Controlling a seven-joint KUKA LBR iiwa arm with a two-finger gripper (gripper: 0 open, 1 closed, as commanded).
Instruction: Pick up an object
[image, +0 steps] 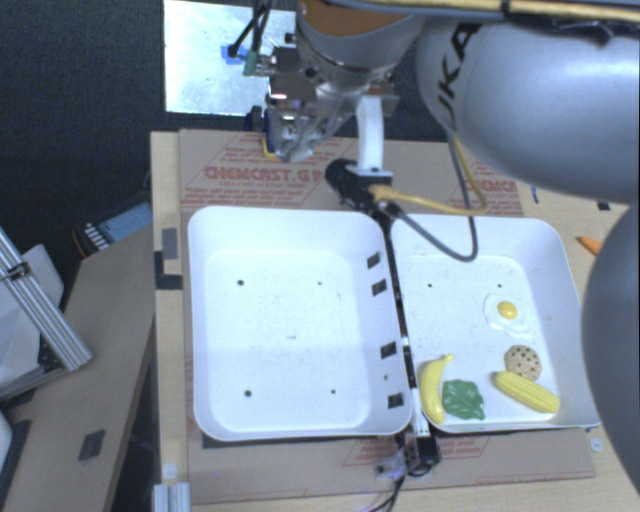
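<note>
Reaching from the right, grey KUKA arm (520, 90) parks its gripper (300, 140) beyond the 2 bins, can't tell claw state. Targets sit far off in right white bin (560, 270): yellow plastic banana (433, 388), corn cob (526, 392), green leaf (463, 399), fried egg (506, 313), cookie (522, 361). Risk: crowded pieces near wall, likely nudge/miss.

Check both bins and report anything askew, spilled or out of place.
Nothing looks spilled or damaged. The banana, green leafy piece, corn cob, cookie and fried egg all lie inside the right bin, crowded toward its near end. The gripper hangs beyond the bins.
</note>
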